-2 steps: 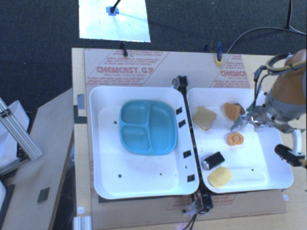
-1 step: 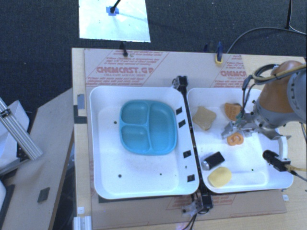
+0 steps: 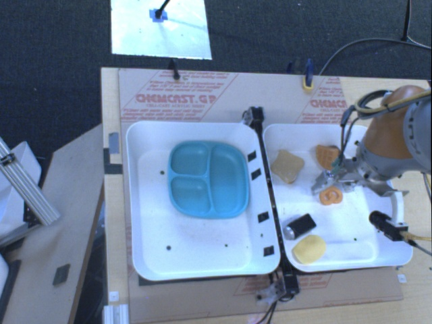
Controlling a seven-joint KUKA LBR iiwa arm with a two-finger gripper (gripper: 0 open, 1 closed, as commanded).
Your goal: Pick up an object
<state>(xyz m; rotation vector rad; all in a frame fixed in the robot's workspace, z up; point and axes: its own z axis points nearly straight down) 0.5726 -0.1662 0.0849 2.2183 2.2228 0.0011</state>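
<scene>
My gripper (image 3: pixel 327 181) hangs low in the right bin (image 3: pixel 351 258), reaching in from the right under the grey arm (image 3: pixel 395 137). An orange ring-shaped piece (image 3: pixel 331 196) lies just below and in front of its tip, touching or nearly so. Close behind the gripper sits a second orange piece (image 3: pixel 327 155). Left of it lies a tan bread-like slice (image 3: pixel 288 166). Toward the bin's front lie a black and silver object (image 3: pixel 299 225) and a yellow rounded piece (image 3: pixel 309 248). Nothing is visibly lifted.
The left bin (image 3: pixel 152 248) holds a blue divided plate (image 3: pixel 207 179). A black-clipped divider (image 3: pixel 264 181) runs between the bins. A black part on the arm (image 3: pixel 385 225) hangs over the right bin's front right. Cables run at the back right.
</scene>
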